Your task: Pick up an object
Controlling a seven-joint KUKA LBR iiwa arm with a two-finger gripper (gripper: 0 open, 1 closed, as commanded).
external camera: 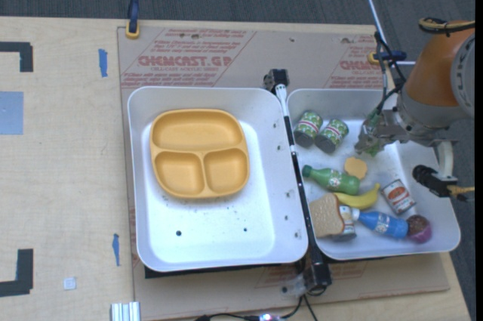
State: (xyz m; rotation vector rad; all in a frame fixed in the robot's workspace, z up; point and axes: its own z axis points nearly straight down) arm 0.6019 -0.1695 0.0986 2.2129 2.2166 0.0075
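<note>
- light wood worktop [60,183] with a brown printed board [226,55] under both bins, blue tape marks on the left part
- left shallow white bin [143,236], holds a yellow three-compartment plastic plate [200,152] in its upper half; dark specks on the bin floor below the plate
- right shallow white bin [445,233], just beside the left one, a black bar along the seam between them
- grey arm with orange band [441,74] comes in from the right, over the right bin's upper right part
- gripper [371,142] low over the right bin's upper middle, just right of the cans, above the yellow round piece; can't tell if it's open, closed or holding anything
- green plastic bottle [332,178] lying flat mid-bin, neck pointing left
- blue plastic bottle [383,223] lying flat near the lower edge, touching the purple piece
- yellow toy banana [361,198] between the green and blue bottles
- brown toy bread slice [327,215] at lower left of the bin, beside the blue bottle
- two small green-labelled cans [321,129] side by side at upper left of the bin
- small red-and-white can [398,196] right of the banana, tilted
- purple round toy [419,228] at lower right
- small yellow round piece [356,168] just above the banana
</note>
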